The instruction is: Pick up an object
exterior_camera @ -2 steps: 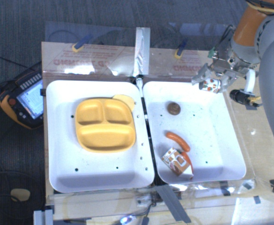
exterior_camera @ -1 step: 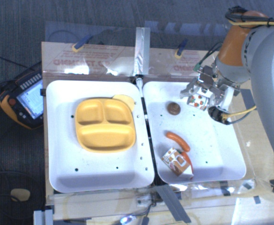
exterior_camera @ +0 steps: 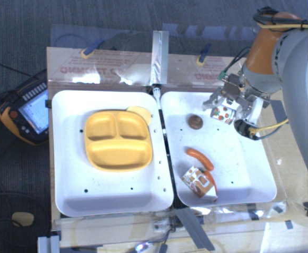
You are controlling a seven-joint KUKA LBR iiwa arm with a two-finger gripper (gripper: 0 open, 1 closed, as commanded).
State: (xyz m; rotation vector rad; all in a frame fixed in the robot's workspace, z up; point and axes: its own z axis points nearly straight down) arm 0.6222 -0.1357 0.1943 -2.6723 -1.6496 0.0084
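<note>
arm (exterior_camera: 269, 46) bent low — gripper (exterior_camera: 226, 108) clasping small carton (exterior_camera: 225, 112)

A dark grey carpet (exterior_camera: 90, 9) covered the floor around the desk (exterior_camera: 64, 62). The desk's top was brown board under a clear plastic sheet (exterior_camera: 117, 70) that caught the light in bright patches. Left of the desk, an orange and black handheld control unit (exterior_camera: 25, 112) lay on the carpet, with black cables (exterior_camera: 6, 162) trailing near it.
</note>
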